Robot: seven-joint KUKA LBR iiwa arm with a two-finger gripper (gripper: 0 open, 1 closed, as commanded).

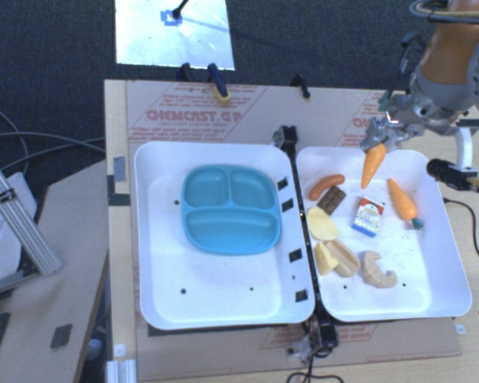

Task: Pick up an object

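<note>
"CHEMCAST GP" in red on the brown board (193, 116), partly repeated at right

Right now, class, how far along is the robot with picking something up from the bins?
Done: the gripper has a carrot between its fingers, and it hangs point down over the back edge of the right bin, so it looks lifted. In hand: just that carrot. Left: only carrying it clear. A second carrot, a sausage and a small carton lie in that bin; the blue plate sits in the left bin.

The gripper (381, 136) holds a carrot (373, 164) by its top, hanging above the right bin (447, 238).
</note>
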